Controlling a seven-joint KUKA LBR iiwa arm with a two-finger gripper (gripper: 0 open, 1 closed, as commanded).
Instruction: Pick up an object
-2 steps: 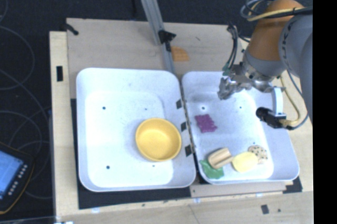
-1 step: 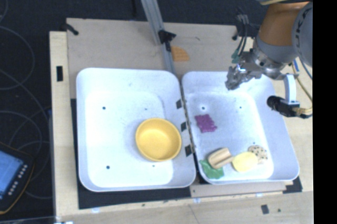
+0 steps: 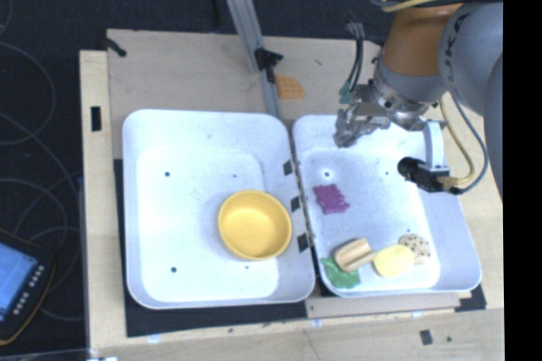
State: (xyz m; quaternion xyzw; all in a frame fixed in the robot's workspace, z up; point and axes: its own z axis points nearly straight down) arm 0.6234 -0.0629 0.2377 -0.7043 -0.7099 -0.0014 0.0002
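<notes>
The tool [image 3: 349, 133] is seen above the upper left corner of the right bin [image 3: 440, 207]; whether it is released or clenched cannot be told. A purple object [image 3: 330, 198] lies below it, apart. A yellow bowl [image 3: 254, 224] sits in the left bin [image 3: 161, 190] on the worktop [image 3: 169, 71].
</notes>
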